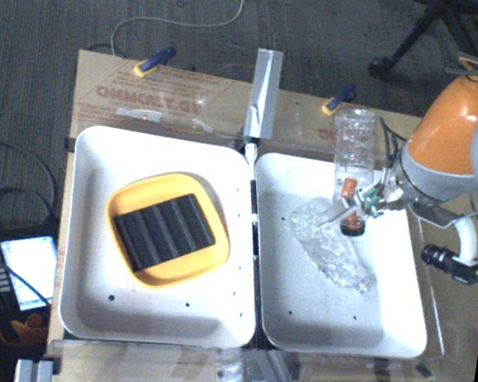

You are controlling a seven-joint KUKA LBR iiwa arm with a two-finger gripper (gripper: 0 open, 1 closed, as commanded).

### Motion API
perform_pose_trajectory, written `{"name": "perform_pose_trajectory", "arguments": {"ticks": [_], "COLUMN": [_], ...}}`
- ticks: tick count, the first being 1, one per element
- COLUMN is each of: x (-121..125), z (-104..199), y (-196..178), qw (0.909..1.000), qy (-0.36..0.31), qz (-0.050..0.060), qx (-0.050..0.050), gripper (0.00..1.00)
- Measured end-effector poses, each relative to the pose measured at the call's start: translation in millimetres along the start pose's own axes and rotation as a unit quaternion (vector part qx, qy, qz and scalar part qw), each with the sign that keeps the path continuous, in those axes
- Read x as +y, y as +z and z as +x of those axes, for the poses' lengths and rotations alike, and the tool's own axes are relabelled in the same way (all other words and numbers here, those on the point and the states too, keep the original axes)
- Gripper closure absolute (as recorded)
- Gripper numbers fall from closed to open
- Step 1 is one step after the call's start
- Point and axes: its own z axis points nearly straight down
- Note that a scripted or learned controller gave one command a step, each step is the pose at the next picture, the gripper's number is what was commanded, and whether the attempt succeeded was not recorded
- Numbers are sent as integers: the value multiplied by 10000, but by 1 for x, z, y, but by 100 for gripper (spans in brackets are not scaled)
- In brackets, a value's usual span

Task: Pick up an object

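With its finger spread impossible to tell, the gripper (353, 213) sits over the clear crumpled plastic bottle (333, 244), which lies just below it; descend centred on the body before closing.

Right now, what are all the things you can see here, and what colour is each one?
White bins: two, side by side on the bench.
Yellow tray with a black ribbed insert: one, in the left bin.
Crumpled clear plastic: one, in the right bin.
Blue clamps: two, on the bench's far edge.
Arm: one, orange and grey, coming in from the right.
Hand: one, above the right bin near the plastic.
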Motion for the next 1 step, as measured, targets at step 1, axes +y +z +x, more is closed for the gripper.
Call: {"name": "perform_pose_trajectory", "arguments": {"ticks": [1], "x": [24], "z": [82], "y": [10], "qw": [9994], "qy": [337], "qz": [13], "qx": [16], "gripper": [100]}}
